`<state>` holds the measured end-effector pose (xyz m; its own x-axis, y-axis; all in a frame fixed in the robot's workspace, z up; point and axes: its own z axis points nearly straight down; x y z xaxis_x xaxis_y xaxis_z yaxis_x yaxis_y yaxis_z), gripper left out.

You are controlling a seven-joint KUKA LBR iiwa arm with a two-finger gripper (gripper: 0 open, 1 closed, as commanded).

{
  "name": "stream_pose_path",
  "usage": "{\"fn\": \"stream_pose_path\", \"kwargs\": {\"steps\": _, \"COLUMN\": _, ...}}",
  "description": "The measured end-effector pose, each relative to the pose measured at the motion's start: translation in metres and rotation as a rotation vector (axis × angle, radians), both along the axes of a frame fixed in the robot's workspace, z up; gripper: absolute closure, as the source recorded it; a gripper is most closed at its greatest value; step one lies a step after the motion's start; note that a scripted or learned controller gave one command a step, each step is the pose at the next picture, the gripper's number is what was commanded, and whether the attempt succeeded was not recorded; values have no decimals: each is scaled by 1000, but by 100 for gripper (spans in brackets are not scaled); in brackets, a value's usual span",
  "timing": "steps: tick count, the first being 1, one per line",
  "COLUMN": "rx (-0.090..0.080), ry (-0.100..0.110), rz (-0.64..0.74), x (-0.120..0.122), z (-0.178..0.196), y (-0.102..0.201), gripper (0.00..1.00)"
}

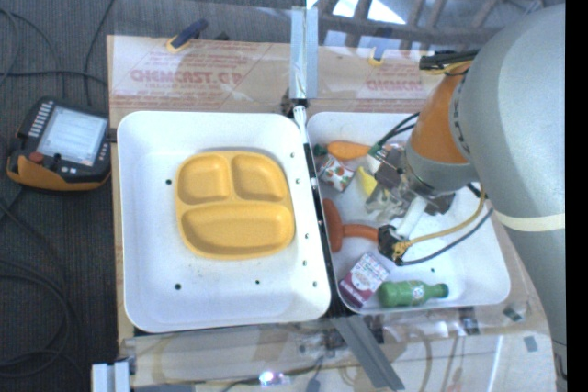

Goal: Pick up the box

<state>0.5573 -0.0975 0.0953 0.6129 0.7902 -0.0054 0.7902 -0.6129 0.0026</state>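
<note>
White bins (138, 197) two, one yellow tray (234, 202), one box (365, 278), one green bottle (413, 292), tool (390, 184) grip unclear

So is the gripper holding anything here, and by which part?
Cannot be told: the gripper is low in the right bin among the items, its fingertips hidden.

— How does the arm (528, 119) look?
— It is big and rounded, with a smooth light grey shell. Above the wrist there is an orange band (434, 126), and one pale line crosses the grey shell.
— And cables?
— Yes. A black cable and a yellow cable (450, 229) make loops near the metal wrist part.
</note>
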Motion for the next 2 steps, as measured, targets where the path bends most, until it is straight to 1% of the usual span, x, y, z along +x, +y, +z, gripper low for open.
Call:
{"fn": "stream_pose_path", "kwargs": {"steps": 1, "rx": -1, "ry": 0, "rz": 0, "x": 0, "z": 0, "y": 0, "gripper": 0}}
{"fn": "stream_pose_path", "kwargs": {"steps": 2, "rx": 0, "ry": 14, "rz": -3, "x": -3, "z": 5, "y": -1, "gripper": 100}}
